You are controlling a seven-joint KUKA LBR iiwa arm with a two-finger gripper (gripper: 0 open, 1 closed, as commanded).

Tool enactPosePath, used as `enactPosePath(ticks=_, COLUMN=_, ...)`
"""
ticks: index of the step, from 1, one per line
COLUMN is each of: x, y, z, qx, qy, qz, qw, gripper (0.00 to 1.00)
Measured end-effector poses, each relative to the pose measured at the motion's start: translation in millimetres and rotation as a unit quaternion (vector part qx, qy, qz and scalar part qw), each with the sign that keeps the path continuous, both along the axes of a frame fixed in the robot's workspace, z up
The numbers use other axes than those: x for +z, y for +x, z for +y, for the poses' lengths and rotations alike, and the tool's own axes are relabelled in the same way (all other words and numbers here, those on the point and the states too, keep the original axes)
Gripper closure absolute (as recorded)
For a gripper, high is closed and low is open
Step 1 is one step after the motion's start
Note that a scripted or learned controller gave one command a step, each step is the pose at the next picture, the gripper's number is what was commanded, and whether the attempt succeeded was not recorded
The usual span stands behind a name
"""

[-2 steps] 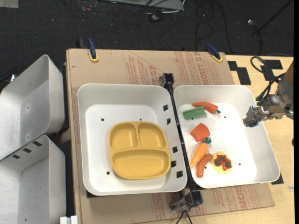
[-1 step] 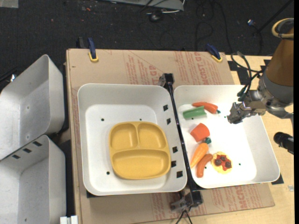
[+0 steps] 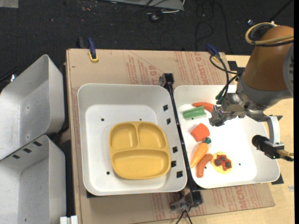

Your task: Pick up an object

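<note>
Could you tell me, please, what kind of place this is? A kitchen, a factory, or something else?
Most likely a robotics lab, not a kitchen. A robot arm reaches over two white bins on a bench; the food in the right bin, such as the carrot, looks like toys; loose cables lie on the dark floor.

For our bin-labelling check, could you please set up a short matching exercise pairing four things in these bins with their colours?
Things:
1. divided tray in the left bin
2. block by the right bin's far edge
3. wedge near the divider
4. round piece with dark toppings

Colours:
A. green
B. yellow with red spots
C. plain yellow
D. orange-red

Pairs: 1-C, 2-A, 3-D, 4-B
</note>
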State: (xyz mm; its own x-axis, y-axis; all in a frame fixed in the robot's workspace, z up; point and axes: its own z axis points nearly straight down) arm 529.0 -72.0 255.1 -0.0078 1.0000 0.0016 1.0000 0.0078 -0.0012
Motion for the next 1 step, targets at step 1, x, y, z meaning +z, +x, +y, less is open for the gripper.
enactPosePath(ticks=1, x=3.2, y=6.7, z=49.1, qx=0.0, qy=-0.0004, qz=-0.001, qw=1.0, gripper=1.0)
